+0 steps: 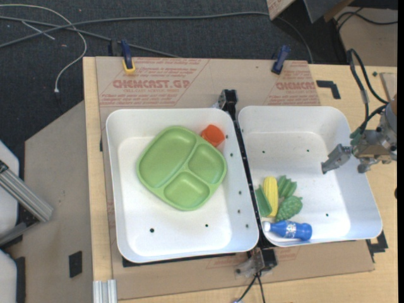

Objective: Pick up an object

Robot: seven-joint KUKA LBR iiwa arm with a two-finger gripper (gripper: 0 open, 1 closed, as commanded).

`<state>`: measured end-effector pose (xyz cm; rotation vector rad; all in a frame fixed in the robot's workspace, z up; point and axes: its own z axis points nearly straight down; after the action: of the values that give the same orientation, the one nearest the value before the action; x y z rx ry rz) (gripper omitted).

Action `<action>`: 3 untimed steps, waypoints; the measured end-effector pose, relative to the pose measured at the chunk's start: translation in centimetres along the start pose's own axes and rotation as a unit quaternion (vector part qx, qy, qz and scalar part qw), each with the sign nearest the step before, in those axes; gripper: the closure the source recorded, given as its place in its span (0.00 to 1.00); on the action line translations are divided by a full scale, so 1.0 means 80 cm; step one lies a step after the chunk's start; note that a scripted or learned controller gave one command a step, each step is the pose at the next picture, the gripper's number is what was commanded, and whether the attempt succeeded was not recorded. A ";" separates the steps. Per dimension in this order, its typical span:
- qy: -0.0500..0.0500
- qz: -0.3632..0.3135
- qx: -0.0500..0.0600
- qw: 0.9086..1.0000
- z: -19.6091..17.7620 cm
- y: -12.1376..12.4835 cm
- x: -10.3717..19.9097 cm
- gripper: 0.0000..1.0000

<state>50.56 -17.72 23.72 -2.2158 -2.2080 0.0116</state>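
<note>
Corn (270,195) lies with blue bottle (291,230) at right bin (353,223) front-left corner; gripper (339,158) apart, holding nothing, finger spread unclear. Crowding risks a miss.

My pincer (338,158) is over the right bin (303,125). The corn (270,194) and bottle (291,230) lie near it. The plate (182,167) is far left.

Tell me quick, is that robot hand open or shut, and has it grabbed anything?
Hand: over the right bin, away from the toys; open or shut cannot be told, and nothing shows in its grip.
</note>
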 end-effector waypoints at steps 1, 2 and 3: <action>-0.002 -0.002 -0.007 1.000 -0.009 0.003 0.001 0.00; -0.001 -0.002 -0.005 1.000 0.044 0.009 -0.001 0.00; -0.001 -0.002 -0.007 1.000 0.109 0.022 -0.002 0.00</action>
<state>52.18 -17.82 14.96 -2.2203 -2.2197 0.0001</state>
